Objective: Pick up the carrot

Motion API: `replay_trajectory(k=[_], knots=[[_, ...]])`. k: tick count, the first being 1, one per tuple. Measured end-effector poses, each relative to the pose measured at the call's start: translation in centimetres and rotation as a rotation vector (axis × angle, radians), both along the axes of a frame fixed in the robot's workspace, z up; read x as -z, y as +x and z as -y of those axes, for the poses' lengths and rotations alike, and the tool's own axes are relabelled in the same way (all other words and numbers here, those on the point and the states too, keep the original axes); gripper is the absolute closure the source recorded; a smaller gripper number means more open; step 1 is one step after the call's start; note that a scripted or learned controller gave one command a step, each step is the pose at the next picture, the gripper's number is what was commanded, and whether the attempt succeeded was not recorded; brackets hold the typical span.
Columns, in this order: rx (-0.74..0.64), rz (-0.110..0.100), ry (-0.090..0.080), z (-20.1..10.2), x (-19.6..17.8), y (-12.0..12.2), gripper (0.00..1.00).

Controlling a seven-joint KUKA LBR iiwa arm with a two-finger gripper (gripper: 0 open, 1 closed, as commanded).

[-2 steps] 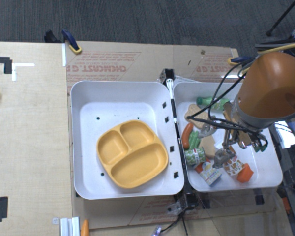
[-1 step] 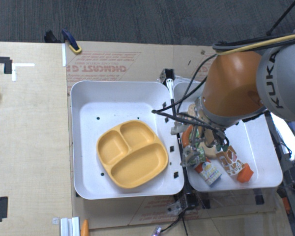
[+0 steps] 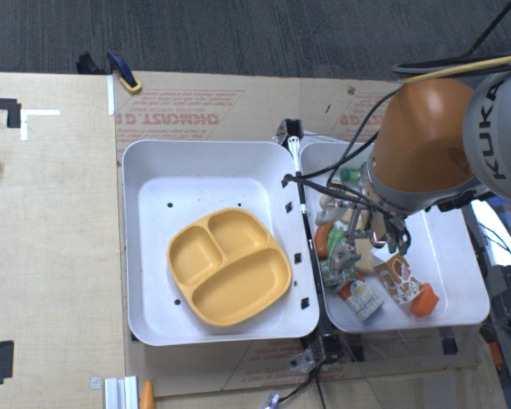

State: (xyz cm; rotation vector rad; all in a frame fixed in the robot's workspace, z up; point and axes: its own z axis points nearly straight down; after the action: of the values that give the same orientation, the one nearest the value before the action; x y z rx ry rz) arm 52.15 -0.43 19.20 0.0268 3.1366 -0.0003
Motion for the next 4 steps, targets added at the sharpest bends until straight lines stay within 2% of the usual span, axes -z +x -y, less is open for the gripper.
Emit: replay_trajectory(k=[1,2,3,4], knots=[[0.168,-0.001,0.001,-7.6,0.0,-0.8,0.00],[-0.129,0.012,0.003,-12.6,8.3,-3.0,0.00],[-0.127,0.017,0.004,-12.6,7.5,-2.8,1.00],[-0.200,-0.002,-0.001,-11.6,8.8,-1.8,1.00]])
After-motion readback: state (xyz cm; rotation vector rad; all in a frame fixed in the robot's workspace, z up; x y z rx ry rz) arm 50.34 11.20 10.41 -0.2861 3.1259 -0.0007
